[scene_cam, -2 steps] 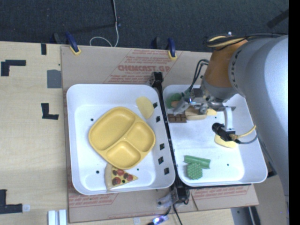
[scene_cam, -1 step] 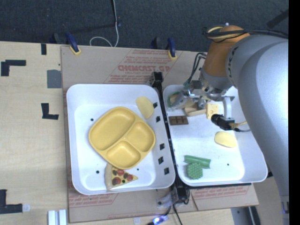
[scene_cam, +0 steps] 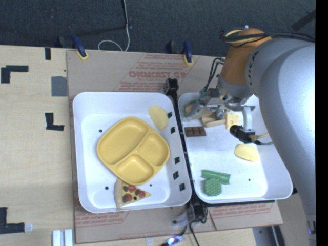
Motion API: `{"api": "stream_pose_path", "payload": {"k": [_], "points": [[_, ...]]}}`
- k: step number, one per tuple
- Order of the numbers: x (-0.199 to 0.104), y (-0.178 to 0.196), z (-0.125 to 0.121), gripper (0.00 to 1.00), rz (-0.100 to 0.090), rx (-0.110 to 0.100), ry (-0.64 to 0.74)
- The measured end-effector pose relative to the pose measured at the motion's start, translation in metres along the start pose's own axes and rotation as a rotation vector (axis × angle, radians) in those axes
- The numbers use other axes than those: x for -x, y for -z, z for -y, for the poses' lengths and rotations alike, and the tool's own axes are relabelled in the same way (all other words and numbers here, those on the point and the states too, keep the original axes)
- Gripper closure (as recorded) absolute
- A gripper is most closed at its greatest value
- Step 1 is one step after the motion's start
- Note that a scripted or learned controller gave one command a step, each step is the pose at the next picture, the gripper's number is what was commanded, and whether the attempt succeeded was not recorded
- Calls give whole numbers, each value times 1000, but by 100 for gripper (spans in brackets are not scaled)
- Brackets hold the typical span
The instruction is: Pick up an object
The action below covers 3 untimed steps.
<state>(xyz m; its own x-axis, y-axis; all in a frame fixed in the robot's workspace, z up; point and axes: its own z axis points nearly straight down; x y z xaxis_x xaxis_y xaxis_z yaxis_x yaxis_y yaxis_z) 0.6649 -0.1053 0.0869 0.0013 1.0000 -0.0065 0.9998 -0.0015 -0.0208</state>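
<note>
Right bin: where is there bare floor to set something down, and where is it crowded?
In the right bin, bare floor lies mid-bin, bordered by the brown block above, the yellow piece to the right and the green pieces below. Another patch sits right of the green pieces. The top end is crowded, under the gripper.

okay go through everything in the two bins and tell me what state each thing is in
Yellow divided plate: right side up, flat in left bin.
Pizza slice toy: lying flat, tucked at plate's near edge.
Pale yellow piece: leaning on left bin's wall.
Brown block: flat, right bin.
Green toy: lying flat.
Gripper: low in right bin's far corner.
</note>
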Motion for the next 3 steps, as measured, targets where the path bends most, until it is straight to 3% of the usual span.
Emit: {"api": "stream_pose_path", "payload": {"k": [1, 2, 3], "points": [[1, 8, 2, 100, 0, -9, 0], [47, 19, 76, 100, -5, 15, -4], [43, 18, 72, 0, -7, 19, 2]]}}
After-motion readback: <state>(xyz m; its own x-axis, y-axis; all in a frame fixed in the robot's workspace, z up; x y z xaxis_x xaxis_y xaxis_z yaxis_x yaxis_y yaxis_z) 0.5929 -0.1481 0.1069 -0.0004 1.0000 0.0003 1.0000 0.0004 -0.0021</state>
